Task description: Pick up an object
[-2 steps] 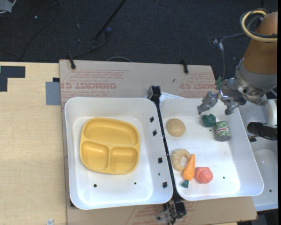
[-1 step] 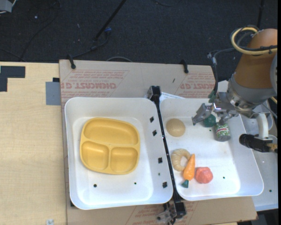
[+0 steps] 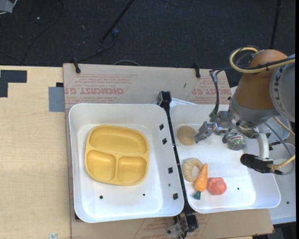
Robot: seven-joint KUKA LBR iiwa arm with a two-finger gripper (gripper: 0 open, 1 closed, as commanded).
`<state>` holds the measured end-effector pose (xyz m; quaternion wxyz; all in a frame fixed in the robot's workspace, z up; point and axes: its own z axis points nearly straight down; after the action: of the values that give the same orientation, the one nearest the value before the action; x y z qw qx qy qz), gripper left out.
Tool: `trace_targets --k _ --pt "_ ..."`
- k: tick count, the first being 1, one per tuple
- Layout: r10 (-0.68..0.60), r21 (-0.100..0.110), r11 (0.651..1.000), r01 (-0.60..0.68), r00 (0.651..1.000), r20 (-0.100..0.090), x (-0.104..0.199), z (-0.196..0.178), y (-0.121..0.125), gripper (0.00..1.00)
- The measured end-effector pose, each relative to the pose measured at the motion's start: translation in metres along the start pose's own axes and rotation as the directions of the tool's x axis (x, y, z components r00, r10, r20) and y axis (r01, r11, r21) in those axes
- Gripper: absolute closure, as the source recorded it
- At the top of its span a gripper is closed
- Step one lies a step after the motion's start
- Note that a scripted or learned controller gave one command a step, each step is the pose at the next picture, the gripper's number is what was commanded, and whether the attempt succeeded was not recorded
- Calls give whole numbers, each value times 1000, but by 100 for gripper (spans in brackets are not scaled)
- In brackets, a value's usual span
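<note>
The metal gripper point(image 3: 205, 132) hangs with jaws parted and empty beside a flat tan disc point(image 3: 186, 135) near the right bin's point(image 3: 269, 195) left wall, a glossy carrot point(image 3: 202, 178), pale ring-shaped bun point(image 3: 191, 168) and red lump point(image 3: 217, 185) toward its near edge.

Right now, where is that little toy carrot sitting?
The carrot lies in the right-hand bin, near its front left corner, leaning against a pale ring-shaped pastry with a red lump just to its right.
</note>
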<state>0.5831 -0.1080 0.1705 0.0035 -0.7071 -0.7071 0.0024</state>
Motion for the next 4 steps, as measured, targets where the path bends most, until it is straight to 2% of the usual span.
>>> trace_targets --k 1,2,4 --pt "0 -2 1000 0 1000 0 1 43 -4 0" --pt "4 -1 1000 -4 1000 0 0 32 -4 100" --pt "-1 -10 1000 1 1000 1 4 -65 -11 100"
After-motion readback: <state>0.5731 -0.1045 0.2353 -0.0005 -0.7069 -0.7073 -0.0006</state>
